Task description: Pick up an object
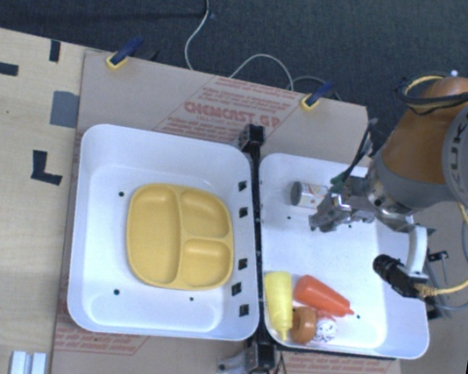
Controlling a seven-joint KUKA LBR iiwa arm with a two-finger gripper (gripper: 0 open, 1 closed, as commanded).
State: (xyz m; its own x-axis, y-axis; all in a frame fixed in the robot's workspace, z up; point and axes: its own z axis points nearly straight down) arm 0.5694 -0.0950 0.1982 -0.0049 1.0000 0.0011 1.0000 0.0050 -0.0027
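My gripper (324, 220) hangs over the upper part of the right bin (373, 338), its dark fingers pointing down at the white floor. Just left of it lies a small grey-and-white cylinder (305, 194), close to the fingers but not between them. At the bin's front edge lie a yellow banana-shaped toy (278, 301), an orange carrot-shaped toy (323, 295) and a small brown and white piece (310, 326). These sit well below the gripper.
The left bin (98, 203) holds a yellow divided plate (179, 237). A black divider clip strip (249, 220) runs between the bins. Cables (430, 290) and a black fitting hang off the arm over the right bin's right edge.
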